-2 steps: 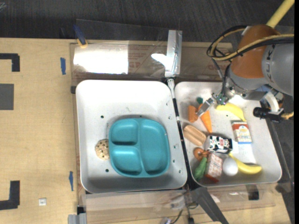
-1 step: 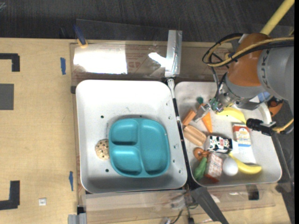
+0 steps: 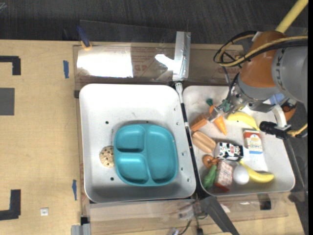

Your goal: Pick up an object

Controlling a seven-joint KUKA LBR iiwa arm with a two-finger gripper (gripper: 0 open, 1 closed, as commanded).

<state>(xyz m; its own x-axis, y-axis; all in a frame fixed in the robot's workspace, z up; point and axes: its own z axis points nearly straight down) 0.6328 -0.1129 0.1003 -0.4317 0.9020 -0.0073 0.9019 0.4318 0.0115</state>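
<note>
The right bin holds several toy foods. An orange carrot lies near its upper middle, with a yellow banana to its right. A second banana lies at the front right beside a white egg. A black-and-white carton, a white carton with a red label, a tan bread roll and a brown sausage sit in between. My gripper is low over the bin's upper part, just above the carrot and beside the first banana.
The left bin holds a teal divided plate with a cookie at its left. A green vegetable and a reddish packet lie at the right bin's front. Cables loop above the arm.
</note>
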